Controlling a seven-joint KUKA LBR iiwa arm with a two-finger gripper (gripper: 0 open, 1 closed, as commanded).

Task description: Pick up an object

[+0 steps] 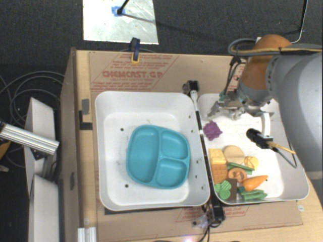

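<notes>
Where the arm (282, 79) hangs over the right bin (298, 185), its bulk hides the jaws, so their state cannot be told.

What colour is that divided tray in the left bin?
Light blue, a turquoise shade. The tray shows plainly in the camera view, lying in the white left bin.

We see two white bins side by side on a brown board. The left bin (108, 135) holds a blue plate (157, 156) with three parts. The right bin (295, 183) holds toy food: a purple bunch of grapes (212, 130), an orange carrot (255, 181), a yellow block (217, 158) and some green bits. The big grey arm (298, 100) reaches in from the right, and its gripper (233, 109) hangs over the top end of the right bin, near the grapes.
</notes>
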